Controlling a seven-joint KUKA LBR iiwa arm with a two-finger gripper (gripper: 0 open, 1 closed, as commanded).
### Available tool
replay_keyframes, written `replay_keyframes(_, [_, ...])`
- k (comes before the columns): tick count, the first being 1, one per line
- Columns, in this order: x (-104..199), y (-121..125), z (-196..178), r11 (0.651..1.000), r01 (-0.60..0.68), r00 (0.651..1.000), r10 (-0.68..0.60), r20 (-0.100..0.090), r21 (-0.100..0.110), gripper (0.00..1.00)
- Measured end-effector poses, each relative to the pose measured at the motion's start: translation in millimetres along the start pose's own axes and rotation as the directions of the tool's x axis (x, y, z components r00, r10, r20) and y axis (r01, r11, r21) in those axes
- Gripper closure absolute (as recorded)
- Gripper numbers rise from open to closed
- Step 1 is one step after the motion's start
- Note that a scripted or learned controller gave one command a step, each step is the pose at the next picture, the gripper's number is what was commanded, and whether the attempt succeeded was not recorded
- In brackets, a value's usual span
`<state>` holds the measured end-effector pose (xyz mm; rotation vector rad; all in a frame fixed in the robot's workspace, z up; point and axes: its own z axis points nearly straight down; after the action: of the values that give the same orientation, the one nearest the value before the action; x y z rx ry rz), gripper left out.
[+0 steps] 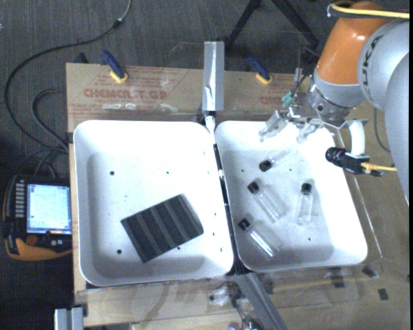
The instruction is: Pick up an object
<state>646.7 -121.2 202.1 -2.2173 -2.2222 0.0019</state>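
Clear glass is making the small vials hard to read against the white right bin point(343, 249): four are lying there, each picked out mainly by its black cap. One vial point(272, 160) is sitting nearest the gripper point(288, 127), another point(264, 200) is lying mid-bin, a third point(304, 201) is lying to its right, and a fourth point(257, 236) is resting toward the front. The gripper is hovering over the bin's back edge, fingers spread apart, nothing between them. The arm point(371, 40) is getting cut off at the frame's right. In the left bin point(89, 184), a dark ribbed block point(162, 227) is lying flat.
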Motion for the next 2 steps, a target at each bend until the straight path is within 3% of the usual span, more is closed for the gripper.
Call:
replay_keyframes(1, [-13,-27,107,1.0,-0.009,1.0,0.009,0.0,-0.001,0.0])
replay_keyframes(2, [-4,-58,112,1.0,0.013,1.0,-0.013,0.006,-0.016,0.0])
